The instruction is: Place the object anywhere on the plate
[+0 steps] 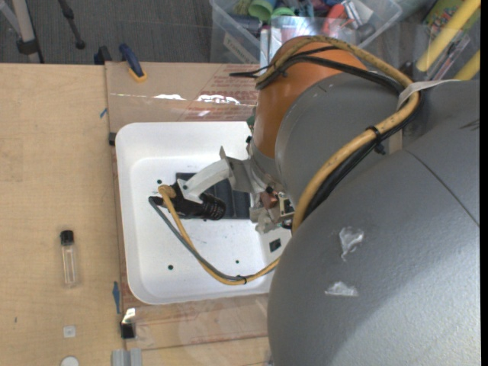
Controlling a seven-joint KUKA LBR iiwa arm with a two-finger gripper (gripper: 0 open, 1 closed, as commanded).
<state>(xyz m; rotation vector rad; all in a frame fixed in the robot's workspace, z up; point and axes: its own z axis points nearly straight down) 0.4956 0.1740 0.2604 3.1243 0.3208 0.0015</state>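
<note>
Cannot tell where the object lies, nor the plate: much hidden under the bulk of the arm [366, 204]. Closest in, the gripper [267, 212], low over the right part of 1 white bin [126, 204] and half buried beneath the wrist; cannot tell whether wide, narrow or holding anything. On the bin's bare floor, 3 small dark specks [169, 266], spread apart: 1 toward the upper left, 1 toward the lower left, 1 near the lower edge. Above the gripper, the orange band [305, 75], then grey casing spreading across the right and lower right. Under the bin, a brown sheet [175, 82] with glare along a strip of clear tape, laid on the pale wooden desk [46, 151]. Well left of the bin, on the desk, a small clear vial [69, 259] with a black cap at its far end. At the sheet's top left corner, a blue clip [134, 62]. Just off the bin's lower left corner, a small black-and-silver piece [127, 325], too small to name. Beyond the desk's far edge, a clear plastic tub [305, 6] crammed with coloured toys, on grey carpet [152, 14].
</note>
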